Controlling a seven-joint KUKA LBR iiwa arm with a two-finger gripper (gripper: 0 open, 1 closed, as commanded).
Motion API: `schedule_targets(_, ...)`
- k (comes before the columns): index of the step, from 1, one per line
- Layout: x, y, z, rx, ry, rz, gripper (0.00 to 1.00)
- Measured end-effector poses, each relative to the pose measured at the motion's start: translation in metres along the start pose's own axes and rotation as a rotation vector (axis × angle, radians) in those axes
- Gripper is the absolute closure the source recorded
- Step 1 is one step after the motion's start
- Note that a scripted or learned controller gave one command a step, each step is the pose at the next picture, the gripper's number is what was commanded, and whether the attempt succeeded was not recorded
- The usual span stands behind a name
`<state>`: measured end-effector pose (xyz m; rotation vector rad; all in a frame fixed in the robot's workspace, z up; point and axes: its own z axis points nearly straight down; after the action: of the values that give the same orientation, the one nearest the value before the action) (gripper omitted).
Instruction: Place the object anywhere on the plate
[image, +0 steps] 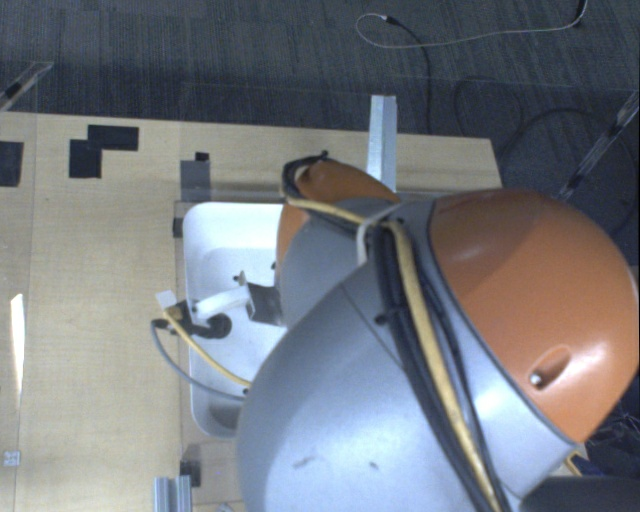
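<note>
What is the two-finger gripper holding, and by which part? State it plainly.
It cannot be told. The grey arm with its orange band covers most of the shallow white bin, and the gripper is largely hidden behind it; no object is visible between its parts.

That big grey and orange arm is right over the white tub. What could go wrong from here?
1. The arm blocks most of the white bin from this camera, so a miss or a bump might go unseen.
2. Loose cables hang near the bin's left wall and could snag or drag as the arm moves.
</note>
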<state>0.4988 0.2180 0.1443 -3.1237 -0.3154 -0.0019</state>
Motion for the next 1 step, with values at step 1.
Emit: schedule_targets(1, -0.0190, 0.0461, 0.0542, 0.002, 0.008, -0.271, 0.00)
